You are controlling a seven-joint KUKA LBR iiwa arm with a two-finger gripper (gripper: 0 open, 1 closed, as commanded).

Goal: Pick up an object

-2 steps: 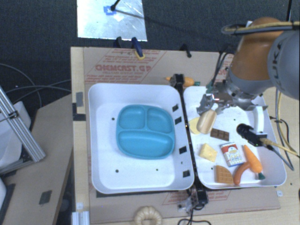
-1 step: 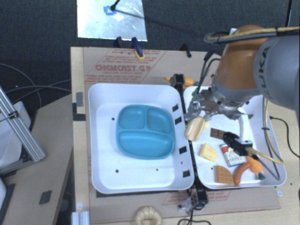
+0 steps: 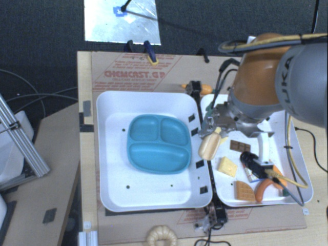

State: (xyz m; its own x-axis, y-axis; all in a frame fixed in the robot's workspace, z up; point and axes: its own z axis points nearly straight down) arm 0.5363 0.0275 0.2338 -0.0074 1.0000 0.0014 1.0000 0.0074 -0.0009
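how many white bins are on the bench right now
2. The left bin holds a blue divided plate. The right bin sits beside it, partly covered by the arm, with small food-like items in it.

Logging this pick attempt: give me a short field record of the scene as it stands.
left bin: blue plate
right bin: cheese wedge, waffle, chocolate bar, hot dog
gripper: over the divider between the bins
bread roll: just below the gripper, at the divider; grip unclear
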